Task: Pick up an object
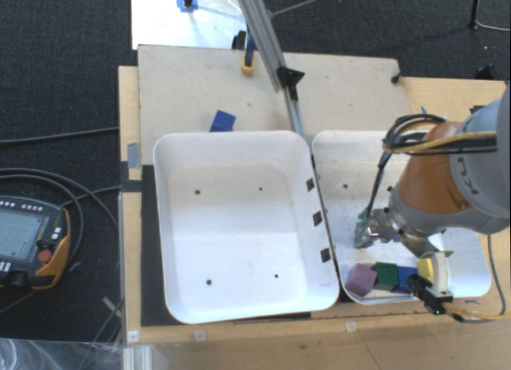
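Blocks lie in the near corner of the right bin [343, 161]: we see a purple block [361, 279], a green block [386, 274] just beside it, and a blue block [406, 276] partly hidden under the arm [447, 188]. The hand [367, 232] sits low in that bin, just above the purple block; we cannot tell how far it is open or whether it has hold of anything. The left bin [172, 200] stands beside it on the table [343, 85]. Another blue block [223, 121] lies on the table behind the left bin. A handheld controller [28, 240] rests at far left; we can read no writing on its screen
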Motion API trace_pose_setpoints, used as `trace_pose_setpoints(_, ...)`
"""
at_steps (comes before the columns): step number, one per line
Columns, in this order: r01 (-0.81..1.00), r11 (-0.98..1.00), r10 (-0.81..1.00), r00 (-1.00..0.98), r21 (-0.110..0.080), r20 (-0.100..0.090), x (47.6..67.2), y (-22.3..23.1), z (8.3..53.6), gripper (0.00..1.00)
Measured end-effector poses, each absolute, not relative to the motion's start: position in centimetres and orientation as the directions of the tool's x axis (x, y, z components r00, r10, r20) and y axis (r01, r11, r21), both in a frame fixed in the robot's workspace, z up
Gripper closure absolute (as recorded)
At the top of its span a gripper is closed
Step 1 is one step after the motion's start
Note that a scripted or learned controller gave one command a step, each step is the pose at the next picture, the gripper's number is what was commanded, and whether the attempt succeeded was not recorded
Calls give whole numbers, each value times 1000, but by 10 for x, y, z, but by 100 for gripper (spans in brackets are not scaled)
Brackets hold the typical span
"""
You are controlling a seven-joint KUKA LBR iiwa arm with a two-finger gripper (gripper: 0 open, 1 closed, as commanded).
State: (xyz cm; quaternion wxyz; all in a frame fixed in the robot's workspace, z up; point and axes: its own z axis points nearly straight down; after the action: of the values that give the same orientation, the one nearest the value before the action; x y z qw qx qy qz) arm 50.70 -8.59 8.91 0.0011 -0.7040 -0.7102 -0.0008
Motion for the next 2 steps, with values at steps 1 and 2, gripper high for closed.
trace_pose_setpoints(1, 1000, -2, 1000, 2, 3, -3, 506, -137, 91, 100)
trace_pose_setpoints(2, 1000, 4, 1000, -4, 11, -4, 508, -164, 281, 100)
